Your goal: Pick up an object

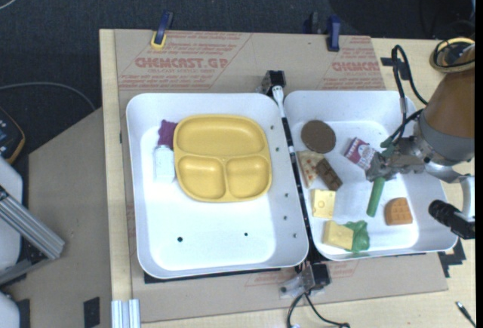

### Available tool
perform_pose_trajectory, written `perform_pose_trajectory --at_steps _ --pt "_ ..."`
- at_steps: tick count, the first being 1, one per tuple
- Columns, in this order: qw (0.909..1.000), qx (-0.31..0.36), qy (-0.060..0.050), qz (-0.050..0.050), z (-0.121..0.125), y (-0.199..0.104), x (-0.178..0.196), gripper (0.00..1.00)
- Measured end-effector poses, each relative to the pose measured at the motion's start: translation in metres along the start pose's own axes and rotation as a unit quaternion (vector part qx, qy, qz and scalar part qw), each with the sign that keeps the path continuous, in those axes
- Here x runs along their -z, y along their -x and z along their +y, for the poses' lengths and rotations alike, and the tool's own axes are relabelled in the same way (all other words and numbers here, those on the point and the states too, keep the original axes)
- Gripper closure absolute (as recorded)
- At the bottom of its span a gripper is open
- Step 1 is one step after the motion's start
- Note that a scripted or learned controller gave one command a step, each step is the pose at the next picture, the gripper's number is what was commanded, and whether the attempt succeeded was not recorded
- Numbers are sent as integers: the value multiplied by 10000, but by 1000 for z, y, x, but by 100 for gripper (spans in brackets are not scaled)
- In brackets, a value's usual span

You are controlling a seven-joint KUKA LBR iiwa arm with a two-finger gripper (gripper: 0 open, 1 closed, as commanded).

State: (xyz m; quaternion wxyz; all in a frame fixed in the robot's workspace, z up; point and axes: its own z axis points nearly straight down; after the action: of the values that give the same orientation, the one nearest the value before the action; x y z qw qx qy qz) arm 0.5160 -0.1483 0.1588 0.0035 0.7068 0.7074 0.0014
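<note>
Jaws [381,168] sit low in the right bin [355,102], right at the top end of a green stick [373,198], but I honestly can't tell if they're gripping it. Going big to small: left bin [211,251] holds a yellow divided plate [223,156], right bin has a brown disc [318,136], an orange waffle piece [398,211], and a yellow cheese block [324,203].

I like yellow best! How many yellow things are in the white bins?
3. A big yellow divided plastic plate sits in the left bin. A small yellow holed square and a yellow wedge lie in the right bin, near its front. More could hide under the arm.
</note>
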Motion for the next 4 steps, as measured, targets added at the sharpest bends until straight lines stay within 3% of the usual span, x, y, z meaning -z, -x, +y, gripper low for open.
perform_pose_trajectory --at_steps 1,2,3,4 --pt "10000 0 -6 1 8 5 47 100" --pt "10000 2 -10 4 9 5 67 100" --pt "10000 21 -15 12 26 -45 70 100" --pt "10000 21 -10 10 66 -87 65 100"
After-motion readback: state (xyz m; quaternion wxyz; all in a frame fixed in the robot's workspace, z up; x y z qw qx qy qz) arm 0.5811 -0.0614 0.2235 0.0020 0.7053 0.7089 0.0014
